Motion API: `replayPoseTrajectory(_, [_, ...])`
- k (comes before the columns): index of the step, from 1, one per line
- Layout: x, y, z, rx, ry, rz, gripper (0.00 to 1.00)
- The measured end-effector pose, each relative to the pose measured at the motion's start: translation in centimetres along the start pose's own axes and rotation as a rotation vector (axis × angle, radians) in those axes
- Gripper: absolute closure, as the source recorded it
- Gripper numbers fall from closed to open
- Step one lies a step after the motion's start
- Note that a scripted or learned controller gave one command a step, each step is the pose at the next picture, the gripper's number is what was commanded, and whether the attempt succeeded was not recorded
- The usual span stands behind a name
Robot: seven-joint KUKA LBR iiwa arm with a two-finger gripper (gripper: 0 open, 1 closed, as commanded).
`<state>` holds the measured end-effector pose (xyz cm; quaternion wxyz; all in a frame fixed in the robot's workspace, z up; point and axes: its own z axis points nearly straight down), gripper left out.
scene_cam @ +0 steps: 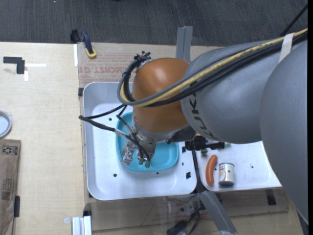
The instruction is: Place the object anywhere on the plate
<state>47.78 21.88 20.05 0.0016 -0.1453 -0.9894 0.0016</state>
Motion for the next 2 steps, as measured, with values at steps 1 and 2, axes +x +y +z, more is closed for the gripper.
replayPoseTrajectory(1, [-0.7,-2.5,6.7,0.000,0.002,0.134,1.00])
replayPoseTrajectory(2, [-3.8,-4.0,-10.4,-0.001,-0.002,0.099,1.00])
